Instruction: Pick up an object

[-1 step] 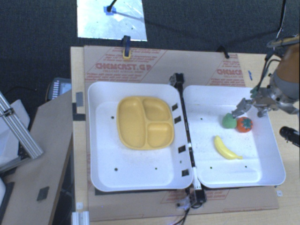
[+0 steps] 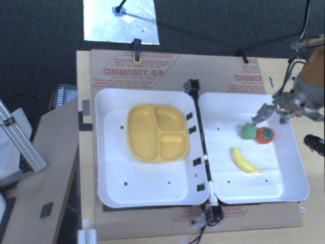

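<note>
In the right bin (image 2: pixel 284 187) lie three things: a green round object (image 2: pixel 248 131), a red tomato-like object (image 2: pixel 264 135) touching its right side, and a yellow banana (image 2: pixel 246 161) nearer the front. My gripper (image 2: pixel 272 115) hangs at the bin's back right, just behind and above the green and red objects. Its fingers are spread open and nothing sits between them.
The left bin (image 2: pixel 109 136) holds a yellow divided plate (image 2: pixel 157 133). A black hinge strip (image 2: pixel 199 136) runs between the two bins. Cardboard (image 2: pixel 167 70) lies under both bins. The grey arm (image 2: pixel 311 85) comes in from the right edge.
</note>
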Robot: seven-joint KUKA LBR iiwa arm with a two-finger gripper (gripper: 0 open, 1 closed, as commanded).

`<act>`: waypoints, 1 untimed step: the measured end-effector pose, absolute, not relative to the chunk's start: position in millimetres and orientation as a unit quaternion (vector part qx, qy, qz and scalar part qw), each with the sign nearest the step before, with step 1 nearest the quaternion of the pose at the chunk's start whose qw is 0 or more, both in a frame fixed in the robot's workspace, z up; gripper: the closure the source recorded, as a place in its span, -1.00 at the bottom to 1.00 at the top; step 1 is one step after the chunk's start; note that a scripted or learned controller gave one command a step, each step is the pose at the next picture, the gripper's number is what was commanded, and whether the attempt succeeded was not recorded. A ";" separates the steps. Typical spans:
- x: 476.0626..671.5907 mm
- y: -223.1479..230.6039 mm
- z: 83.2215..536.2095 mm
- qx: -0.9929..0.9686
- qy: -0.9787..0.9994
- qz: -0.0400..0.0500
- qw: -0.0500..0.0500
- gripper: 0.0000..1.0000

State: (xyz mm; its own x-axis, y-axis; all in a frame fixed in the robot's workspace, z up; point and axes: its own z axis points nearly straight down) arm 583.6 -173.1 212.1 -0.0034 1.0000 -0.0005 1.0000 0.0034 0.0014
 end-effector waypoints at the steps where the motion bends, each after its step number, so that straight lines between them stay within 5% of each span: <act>1: 586.8 -173.5 149.9 0.707 0.708 -0.001 -0.001 -1.00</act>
